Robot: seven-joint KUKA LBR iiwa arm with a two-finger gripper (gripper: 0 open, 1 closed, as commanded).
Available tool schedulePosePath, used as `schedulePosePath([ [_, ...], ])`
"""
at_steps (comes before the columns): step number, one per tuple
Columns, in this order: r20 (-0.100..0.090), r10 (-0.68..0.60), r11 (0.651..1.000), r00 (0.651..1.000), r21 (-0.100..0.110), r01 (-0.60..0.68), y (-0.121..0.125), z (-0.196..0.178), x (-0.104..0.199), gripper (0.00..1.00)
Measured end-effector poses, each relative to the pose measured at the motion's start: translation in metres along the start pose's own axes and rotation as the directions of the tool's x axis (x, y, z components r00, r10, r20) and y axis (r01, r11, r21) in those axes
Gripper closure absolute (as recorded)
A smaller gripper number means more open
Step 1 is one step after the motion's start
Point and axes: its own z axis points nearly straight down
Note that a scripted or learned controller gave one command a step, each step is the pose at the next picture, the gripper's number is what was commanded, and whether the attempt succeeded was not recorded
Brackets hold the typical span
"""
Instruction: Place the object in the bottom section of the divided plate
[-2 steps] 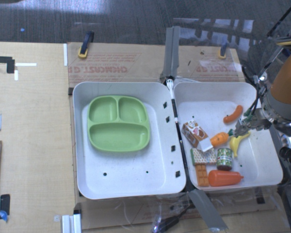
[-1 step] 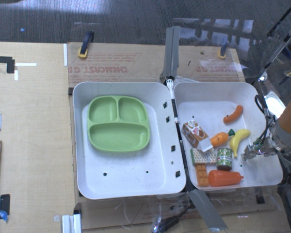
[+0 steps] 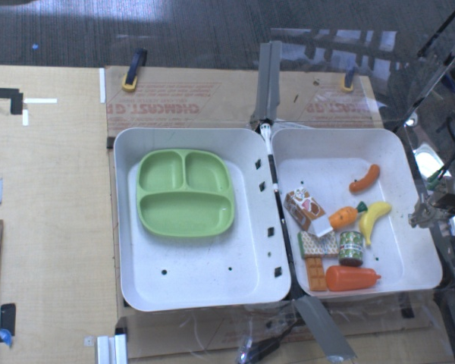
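- Pale wooden bench [image 3: 45, 203] lay under cardboard [image 3: 212, 97] and two white bins.
- Left bin [image 3: 197, 279] held the green divided plate [image 3: 186, 193], its bottom section bare.
- Right bin [image 3: 394, 165] held a sausage [image 3: 365, 178], carrot [image 3: 343, 218], banana [image 3: 374, 218], can [image 3: 350, 248] and cartons.
- Gripper [image 3: 428, 212], at the right bin's rim, was too blurred to judge its opening; nothing was visibly held.

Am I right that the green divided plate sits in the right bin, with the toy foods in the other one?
Not quite: the camera view shows the green divided plate in the left bin; the toy foods lie in the right bin.
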Motion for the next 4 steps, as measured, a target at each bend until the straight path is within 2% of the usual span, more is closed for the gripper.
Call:
schedulePosePath([
  [1, 0.001, -0.002, 1.0, 1.0, 0.001, 0.002, 0.001, -0.008, 0.0, 1.0],
  [2, 0.0, 0.21, 0.978, 0.978, 0.001, -0.21, -0.005, -0.023, 0.021, 1.0],
  [3, 0.001, 0.239, 0.971, 0.971, 0.001, -0.239, -0.009, -0.048, 0.039, 1.0],
  [4, 0.0, 0.186, 0.982, 0.982, 0.004, -0.186, -0.003, 0.012, 0.007, 1.0],
])
